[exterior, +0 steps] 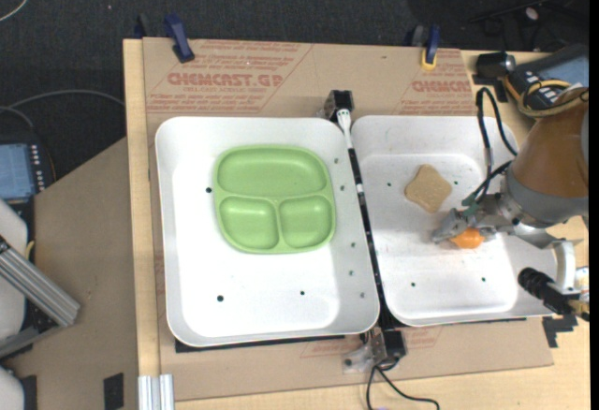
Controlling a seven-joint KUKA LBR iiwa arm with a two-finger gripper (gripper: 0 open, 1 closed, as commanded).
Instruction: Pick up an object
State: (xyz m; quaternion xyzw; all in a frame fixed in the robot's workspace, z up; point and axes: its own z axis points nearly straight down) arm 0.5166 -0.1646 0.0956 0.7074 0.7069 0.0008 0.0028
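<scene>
The green divided plate (274, 198) serves as the landmark: it lies flat in the left bin (187, 286), a little above that bin's middle, with one long compartment along its far side and two smaller ones along its near side. To the right of the plate, past the raised rims where the two bins meet, sits the right bin (412, 300). In that bin, level with the plate's middle and well to its right, lies a tan, roughly square piece that looks like a slice of bread (428, 187), flat on the white floor. Further right of the plate and slightly nearer the camera is a small orange object (469, 239), too small to name with certainty. The gripper (453, 230) is low over the bin floor at that spot, its tip just left of the orange object and touching or nearly touching it; the bread lies just beyond the gripper, apart from it. How far apart the fingers stand cannot be told from this slanted view, nor whether the orange object lies between them or only beside them. The arm (552, 174) enters from the far right of the plate, its grey wrist and orange band above the right bin's right rim. Both bins rest on a brown board (234, 71) with red lettering, beyond the plate.
</scene>
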